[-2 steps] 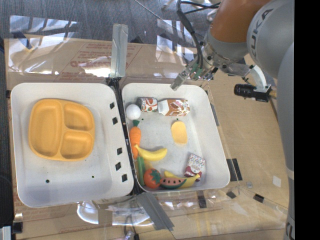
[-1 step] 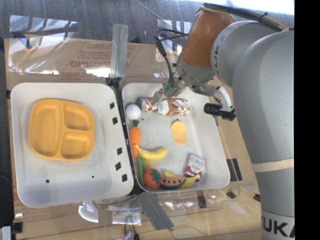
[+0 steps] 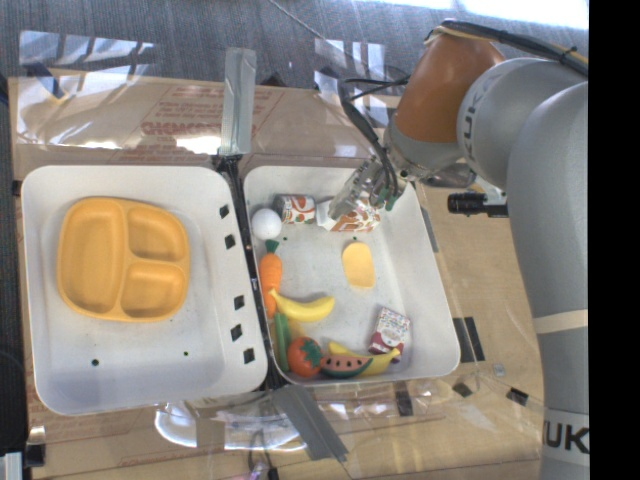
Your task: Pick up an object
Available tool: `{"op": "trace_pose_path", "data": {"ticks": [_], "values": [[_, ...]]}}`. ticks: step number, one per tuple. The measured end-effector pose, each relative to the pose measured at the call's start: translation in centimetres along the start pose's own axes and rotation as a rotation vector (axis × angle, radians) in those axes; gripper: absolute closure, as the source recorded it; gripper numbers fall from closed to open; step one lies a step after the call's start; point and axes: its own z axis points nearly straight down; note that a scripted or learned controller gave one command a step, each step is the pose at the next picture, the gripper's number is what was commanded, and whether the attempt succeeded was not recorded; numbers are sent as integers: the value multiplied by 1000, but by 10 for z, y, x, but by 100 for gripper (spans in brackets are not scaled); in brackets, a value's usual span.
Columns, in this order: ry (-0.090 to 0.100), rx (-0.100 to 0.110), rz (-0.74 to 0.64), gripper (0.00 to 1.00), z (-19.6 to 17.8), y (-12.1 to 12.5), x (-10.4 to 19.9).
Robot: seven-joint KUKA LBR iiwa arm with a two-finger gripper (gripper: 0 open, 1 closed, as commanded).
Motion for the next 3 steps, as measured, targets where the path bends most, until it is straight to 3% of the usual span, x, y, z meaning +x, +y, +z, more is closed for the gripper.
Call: {"op": "trace_pose_path", "data": {"ticks": [1,2,3], "values": [[-15,-6,229,100,-139,-38,-16],[2,-1,263,100,-115,19,25],[9,5,296,100,-15,36,45]]}}
